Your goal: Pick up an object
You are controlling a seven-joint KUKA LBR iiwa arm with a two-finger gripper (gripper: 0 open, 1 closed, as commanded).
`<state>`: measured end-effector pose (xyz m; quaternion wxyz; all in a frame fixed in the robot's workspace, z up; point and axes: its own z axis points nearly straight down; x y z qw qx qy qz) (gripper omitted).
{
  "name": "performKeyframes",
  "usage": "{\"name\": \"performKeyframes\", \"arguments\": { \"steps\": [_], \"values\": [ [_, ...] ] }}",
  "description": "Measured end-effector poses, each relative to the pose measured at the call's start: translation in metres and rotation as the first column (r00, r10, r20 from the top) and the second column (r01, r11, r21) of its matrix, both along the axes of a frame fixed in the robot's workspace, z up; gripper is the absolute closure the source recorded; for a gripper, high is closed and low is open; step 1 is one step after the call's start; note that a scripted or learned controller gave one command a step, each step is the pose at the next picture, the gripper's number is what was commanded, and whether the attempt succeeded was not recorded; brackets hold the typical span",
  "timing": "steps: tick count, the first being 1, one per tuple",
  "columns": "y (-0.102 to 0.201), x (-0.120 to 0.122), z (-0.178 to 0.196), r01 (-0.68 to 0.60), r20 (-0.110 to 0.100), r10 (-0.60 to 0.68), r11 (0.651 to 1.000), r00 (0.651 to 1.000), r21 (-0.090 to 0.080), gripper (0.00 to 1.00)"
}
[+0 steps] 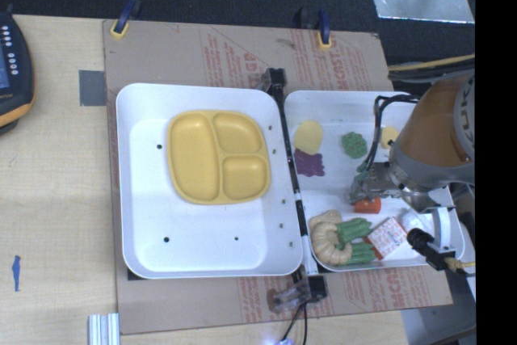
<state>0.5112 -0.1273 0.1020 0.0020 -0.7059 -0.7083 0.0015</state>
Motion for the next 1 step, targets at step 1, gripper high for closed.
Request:
{"name": "performKeyframes", "arguments": {
  "steps": [1],
  "values": [
    [0.0393,0.0346,0.0956,-0.006,0.014,0.006,1.000,1.000,0.000,1.00]
  ]
}}
